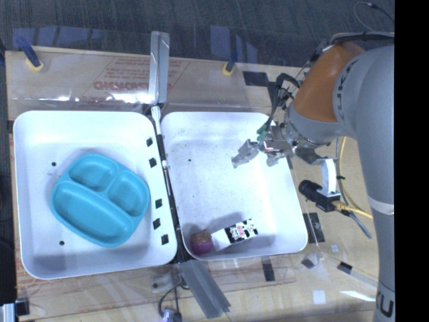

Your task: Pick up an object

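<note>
My gripper (258, 154) hangs over the upper right part of the right bin (201, 146), its two fingers (242, 155) spread open with nothing between them. Near that bin's front wall lie a small dark-purple ball (201, 241) and, just to its right, a black-and-white patterned block (241, 231). Both sit well below the gripper in the view and apart from it. A blue divided plate (100, 198) lies in the left bin (40, 139).
The grey arm with its orange band (322, 89) enters from the right, over the right bin's right rim. A black cable fitting (315, 194) juts out beside that rim. A metal divider (159, 66) stands between the bins at the back.
</note>
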`<state>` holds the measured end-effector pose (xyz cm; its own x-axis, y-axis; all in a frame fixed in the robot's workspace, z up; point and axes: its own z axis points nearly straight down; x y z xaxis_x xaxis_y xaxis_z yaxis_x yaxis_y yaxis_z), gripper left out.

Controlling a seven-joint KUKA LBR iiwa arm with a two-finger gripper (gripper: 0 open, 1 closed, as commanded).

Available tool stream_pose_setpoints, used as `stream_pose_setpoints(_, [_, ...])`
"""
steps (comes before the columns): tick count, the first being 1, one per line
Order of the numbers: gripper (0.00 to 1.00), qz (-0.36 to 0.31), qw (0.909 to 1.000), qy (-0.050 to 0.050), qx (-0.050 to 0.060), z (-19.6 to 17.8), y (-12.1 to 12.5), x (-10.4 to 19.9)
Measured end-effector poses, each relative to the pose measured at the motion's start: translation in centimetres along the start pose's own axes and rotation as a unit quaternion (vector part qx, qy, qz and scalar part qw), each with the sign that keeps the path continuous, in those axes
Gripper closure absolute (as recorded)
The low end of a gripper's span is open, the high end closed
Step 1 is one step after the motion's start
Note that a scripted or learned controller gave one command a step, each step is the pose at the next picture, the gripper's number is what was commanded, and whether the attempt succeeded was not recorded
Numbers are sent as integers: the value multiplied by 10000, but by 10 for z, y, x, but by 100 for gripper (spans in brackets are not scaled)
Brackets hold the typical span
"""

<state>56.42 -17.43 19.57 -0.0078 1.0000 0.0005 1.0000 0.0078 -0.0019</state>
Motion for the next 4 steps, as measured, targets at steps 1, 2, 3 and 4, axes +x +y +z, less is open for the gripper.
stream_pose_setpoints(1, [0,6,10000,12,12,105,-88,13])
stream_pose_setpoints(2, [100,-23,10000,13,16,95,-88,13])
stream_pose_setpoints(3, [100,-4,10000,1,-2,-78,6,59])
stream_pose_setpoints(4, [100,3,10000,-3,1,-70,23,33])
